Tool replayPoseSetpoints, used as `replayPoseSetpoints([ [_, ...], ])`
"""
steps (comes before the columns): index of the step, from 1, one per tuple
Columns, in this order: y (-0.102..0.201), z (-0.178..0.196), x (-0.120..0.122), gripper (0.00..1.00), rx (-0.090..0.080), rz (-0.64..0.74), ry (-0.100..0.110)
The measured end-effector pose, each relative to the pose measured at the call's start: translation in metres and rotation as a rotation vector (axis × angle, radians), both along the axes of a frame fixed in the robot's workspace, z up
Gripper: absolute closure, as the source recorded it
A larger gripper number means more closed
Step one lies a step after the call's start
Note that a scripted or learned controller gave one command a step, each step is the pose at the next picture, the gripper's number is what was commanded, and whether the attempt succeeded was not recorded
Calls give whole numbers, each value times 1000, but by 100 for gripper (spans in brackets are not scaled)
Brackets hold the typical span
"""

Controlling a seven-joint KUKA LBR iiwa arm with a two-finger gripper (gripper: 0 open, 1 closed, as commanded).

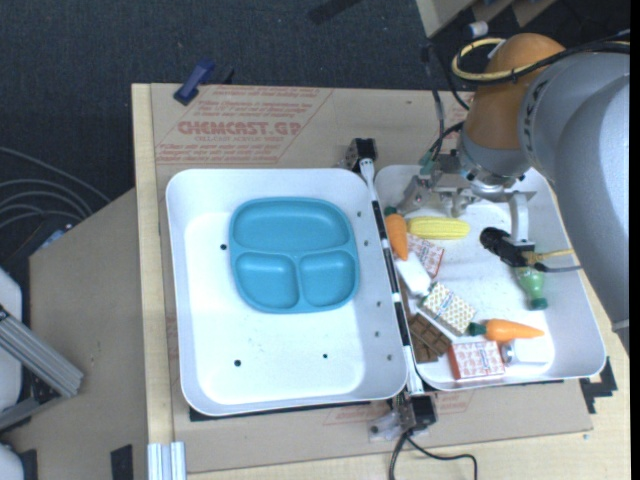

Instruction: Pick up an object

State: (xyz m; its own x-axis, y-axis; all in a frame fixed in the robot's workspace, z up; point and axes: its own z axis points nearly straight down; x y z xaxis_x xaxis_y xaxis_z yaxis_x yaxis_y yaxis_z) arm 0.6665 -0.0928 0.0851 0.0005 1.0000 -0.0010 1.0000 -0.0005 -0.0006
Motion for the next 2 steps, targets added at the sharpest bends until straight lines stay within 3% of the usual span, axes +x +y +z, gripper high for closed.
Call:
replayPoseSetpoints([
  [2, 0, 0, 0, 0, 0, 0, 0],
])
